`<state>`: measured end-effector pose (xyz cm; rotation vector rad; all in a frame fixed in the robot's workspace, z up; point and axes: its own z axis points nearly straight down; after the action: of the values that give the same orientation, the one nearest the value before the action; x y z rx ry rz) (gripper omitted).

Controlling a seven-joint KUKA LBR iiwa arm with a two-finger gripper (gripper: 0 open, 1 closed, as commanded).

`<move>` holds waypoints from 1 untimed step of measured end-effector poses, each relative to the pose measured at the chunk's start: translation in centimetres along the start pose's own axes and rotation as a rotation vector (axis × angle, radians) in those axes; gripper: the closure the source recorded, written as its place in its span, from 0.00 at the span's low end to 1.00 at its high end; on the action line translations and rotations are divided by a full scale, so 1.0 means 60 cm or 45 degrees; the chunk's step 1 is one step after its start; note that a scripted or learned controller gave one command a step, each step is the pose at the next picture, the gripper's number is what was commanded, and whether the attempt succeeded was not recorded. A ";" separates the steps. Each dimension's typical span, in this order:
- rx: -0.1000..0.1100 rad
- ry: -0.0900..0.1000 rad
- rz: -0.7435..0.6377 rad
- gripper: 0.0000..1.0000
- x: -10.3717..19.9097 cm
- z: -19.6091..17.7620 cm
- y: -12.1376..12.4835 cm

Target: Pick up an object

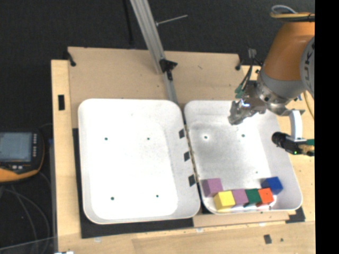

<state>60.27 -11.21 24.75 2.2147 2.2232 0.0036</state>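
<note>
Hovering gripper, blocks well below it

Hanging over the upper part of the right bin [265, 142], the gripper [239, 111] has nothing visible between its fingers; open or closed, I cannot tell. Well apart from it, toward the bin's near edge, lie the blocks: purple [212, 186], yellow [224, 199], lilac [240, 196], green [252, 196], orange [265, 196], and blue [273, 184]. Beside it sits the left bin [132, 157].
</note>
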 end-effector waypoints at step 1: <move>0.006 0.004 -0.005 1.00 0.121 0.005 -0.053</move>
<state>57.04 -3.98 24.45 2.2142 2.2316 0.0016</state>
